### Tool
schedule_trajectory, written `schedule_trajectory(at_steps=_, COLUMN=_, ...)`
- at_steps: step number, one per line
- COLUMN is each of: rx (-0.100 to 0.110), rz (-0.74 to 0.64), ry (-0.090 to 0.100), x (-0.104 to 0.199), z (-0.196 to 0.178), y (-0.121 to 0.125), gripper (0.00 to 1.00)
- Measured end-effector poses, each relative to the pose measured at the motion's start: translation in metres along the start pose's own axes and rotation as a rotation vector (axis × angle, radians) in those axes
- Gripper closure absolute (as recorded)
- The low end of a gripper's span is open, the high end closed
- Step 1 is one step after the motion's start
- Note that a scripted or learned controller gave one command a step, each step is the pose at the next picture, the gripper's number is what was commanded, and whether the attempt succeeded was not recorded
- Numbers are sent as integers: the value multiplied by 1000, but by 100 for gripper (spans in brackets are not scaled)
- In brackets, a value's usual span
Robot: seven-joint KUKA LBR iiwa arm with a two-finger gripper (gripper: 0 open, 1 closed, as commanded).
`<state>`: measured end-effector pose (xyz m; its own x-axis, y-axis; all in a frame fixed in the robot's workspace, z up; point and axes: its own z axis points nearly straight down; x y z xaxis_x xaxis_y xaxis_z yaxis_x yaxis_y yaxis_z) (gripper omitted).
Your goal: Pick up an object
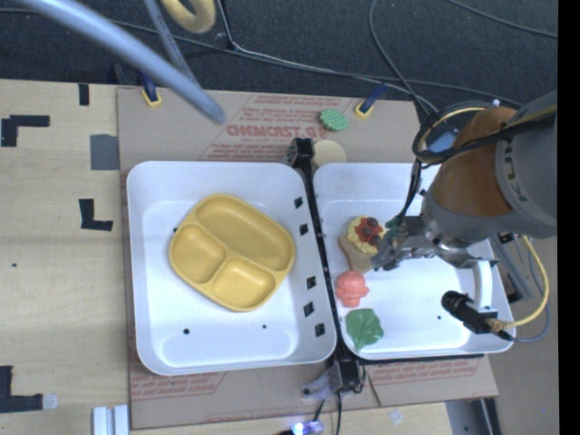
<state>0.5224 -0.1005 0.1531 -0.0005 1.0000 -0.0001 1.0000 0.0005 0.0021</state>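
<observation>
In the right shallow white bin (426,338), a green leaf-shaped toy (363,326) lies nearest, a pink rounded toy (352,285) just at its 12 o'clock. Beyond, a tan pastry toy with red topping (362,239) sits at 9 o'clock of the gripper (391,247), touching it; grip state: cannot tell. A yellow divided plastic plate (232,251) fills the left bin (149,198).

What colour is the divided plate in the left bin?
Yellow; the divided plate shows plainly in the camera view.
</observation>
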Motion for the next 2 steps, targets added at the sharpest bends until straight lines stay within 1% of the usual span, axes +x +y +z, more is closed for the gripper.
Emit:
schedule_trajectory(at_steps=1, rx=-1, rz=-2, ry=0, x=5, z=-43, y=-2, gripper=100)
schedule_trajectory(at_steps=2, rx=2, rz=-1, ry=1, x=5, z=-62, y=-1, gripper=100)
